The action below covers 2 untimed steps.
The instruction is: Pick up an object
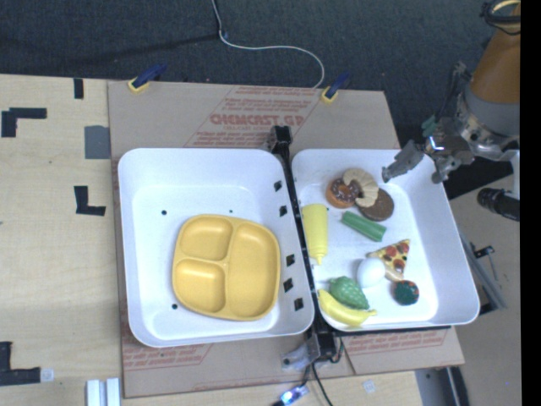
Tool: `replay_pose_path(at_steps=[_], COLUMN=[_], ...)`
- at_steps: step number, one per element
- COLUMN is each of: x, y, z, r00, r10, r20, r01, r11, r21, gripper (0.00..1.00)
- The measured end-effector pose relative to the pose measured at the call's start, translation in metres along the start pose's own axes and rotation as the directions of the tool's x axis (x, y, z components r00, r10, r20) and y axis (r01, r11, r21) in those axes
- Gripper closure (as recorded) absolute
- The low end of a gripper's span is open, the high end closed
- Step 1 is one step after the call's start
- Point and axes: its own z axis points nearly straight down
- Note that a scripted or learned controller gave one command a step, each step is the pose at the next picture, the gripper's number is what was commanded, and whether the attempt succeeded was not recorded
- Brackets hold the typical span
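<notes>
Two bins (135,227) side by side. My gripper (414,163) hovers over the right bin's far rim; finger gap, I cannot tell. Toy foods (pizza slice (390,258), banana (342,311)) lie below.

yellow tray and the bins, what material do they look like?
Yellow tray: likely moulded plastic, matte, with soft rounded compartment ridges and uniform colour. Left bin and right bin: probably thin formed plastic, smooth and slightly glossy, with rounded rims.

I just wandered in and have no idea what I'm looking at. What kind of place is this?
Probably a robot test lab: a robot arm reaches over two white bins, one filled with toy food like a banana, on a cardboard-covered bench with clamps.
</notes>
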Motion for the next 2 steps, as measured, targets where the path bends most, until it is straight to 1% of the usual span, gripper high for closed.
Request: replay_pose_path(at_steps=[1,2], x=[0.0,-0.001], y=[0.002,0.007], z=[-0.008,0.037], r00=[1.0,1.0], r10=[-0.003,-0.004], r20=[0.003,0.003], r01=[0.003,0.004], r11=[1.0,1.0], r21=[-0.013,-0.009], gripper=[0.0,0.0])
